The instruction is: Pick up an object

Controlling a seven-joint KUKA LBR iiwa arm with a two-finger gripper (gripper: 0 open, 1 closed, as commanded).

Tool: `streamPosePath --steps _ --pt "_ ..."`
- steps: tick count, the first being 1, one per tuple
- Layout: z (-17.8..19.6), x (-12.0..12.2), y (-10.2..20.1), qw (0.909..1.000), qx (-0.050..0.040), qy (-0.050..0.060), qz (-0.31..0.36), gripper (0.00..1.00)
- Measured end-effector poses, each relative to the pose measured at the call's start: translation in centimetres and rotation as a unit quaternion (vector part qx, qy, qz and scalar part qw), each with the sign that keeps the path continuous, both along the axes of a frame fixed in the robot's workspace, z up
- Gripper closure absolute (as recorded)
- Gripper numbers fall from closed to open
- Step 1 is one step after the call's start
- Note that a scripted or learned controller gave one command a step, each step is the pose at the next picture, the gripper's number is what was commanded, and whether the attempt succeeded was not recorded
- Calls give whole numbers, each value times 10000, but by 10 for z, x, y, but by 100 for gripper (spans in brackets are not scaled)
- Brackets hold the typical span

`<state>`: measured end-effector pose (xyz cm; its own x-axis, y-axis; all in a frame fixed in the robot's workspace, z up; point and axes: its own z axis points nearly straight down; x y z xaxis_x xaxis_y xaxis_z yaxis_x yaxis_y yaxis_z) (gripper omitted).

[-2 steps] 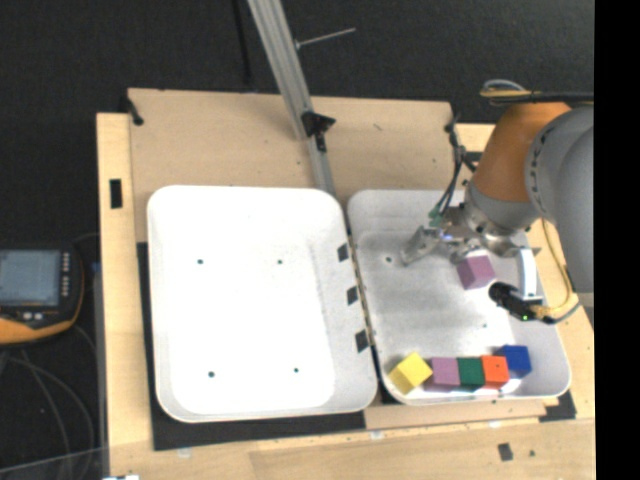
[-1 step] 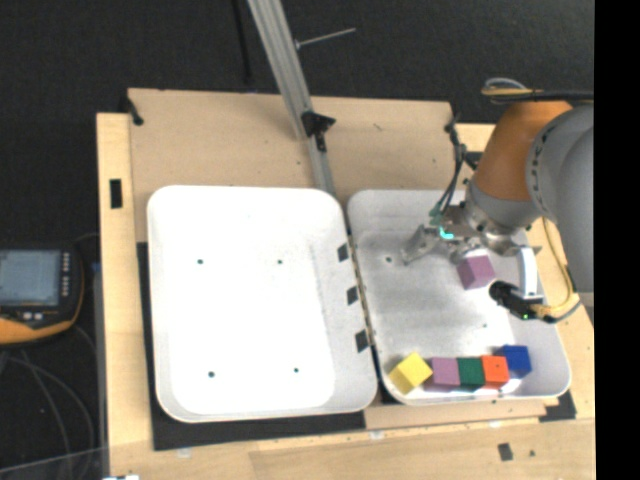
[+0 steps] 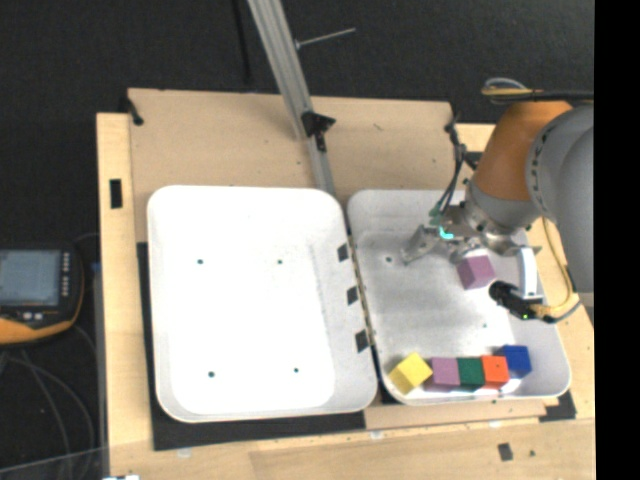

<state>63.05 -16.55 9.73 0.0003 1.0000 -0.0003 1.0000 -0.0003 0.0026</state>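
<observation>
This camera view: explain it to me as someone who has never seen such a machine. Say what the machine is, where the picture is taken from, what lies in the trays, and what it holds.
The picture comes from one fixed camera above a bench, looking down at a slant. On the bench sit two shallow white bins side by side: the left bin and the right bin. The grey machine with the orange band reaching in from the right is a robot arm. At its end is a gripper, a tool with two fingers for picking things up. A light purple block sits just under the gripper, but the picture does not let me tell whether the fingers grip it. Along the right bin's near edge lies a row of blocks: yellow block, purple block, green block, orange block and blue block.
</observation>
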Motion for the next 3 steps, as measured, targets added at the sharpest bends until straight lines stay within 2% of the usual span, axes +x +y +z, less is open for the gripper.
streamPosePath --steps 2,3 --pt "0 0 0 10000 1 -2 -8 0" --pt "30 -77 9 10000 -3 22 -10 0"
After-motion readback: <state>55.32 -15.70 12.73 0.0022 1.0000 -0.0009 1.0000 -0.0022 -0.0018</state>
